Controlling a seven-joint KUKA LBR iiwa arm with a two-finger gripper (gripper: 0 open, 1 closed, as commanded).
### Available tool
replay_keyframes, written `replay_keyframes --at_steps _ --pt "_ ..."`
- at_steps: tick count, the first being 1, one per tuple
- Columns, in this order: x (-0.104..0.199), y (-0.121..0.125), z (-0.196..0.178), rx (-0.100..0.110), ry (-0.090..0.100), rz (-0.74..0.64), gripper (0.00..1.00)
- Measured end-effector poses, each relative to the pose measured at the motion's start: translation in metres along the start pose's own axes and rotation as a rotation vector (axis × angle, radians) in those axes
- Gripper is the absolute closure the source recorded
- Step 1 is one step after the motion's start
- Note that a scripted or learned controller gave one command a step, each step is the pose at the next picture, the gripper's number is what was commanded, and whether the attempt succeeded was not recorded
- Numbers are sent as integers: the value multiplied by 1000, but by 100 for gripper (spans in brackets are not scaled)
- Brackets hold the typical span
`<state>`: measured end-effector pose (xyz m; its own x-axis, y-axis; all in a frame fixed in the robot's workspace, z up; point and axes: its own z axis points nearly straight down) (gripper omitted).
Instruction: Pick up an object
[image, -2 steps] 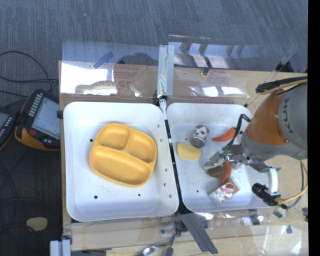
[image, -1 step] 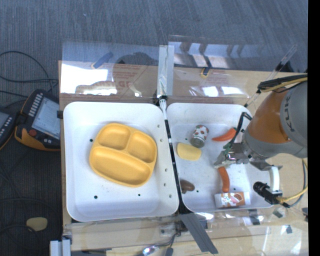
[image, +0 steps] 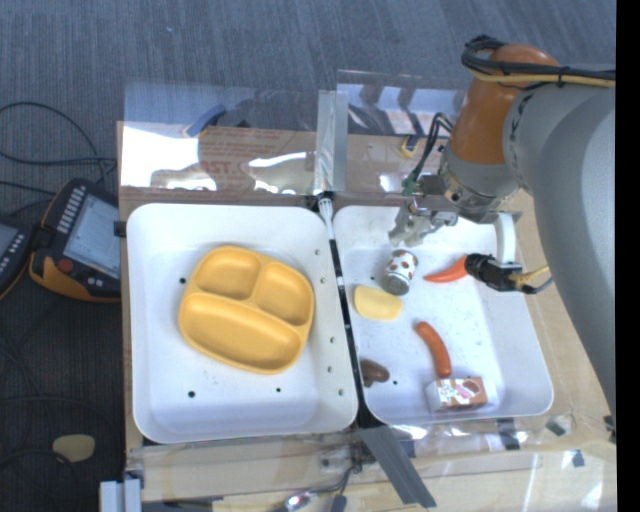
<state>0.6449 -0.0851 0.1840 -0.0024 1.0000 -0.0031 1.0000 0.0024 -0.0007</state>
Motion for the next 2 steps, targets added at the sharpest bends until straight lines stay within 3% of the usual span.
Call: replay_keyframes --at_steps 1,2 --pt "-53 -61 89 1 0 2 100" --pt "-53 -61 89 2 0 2 0"
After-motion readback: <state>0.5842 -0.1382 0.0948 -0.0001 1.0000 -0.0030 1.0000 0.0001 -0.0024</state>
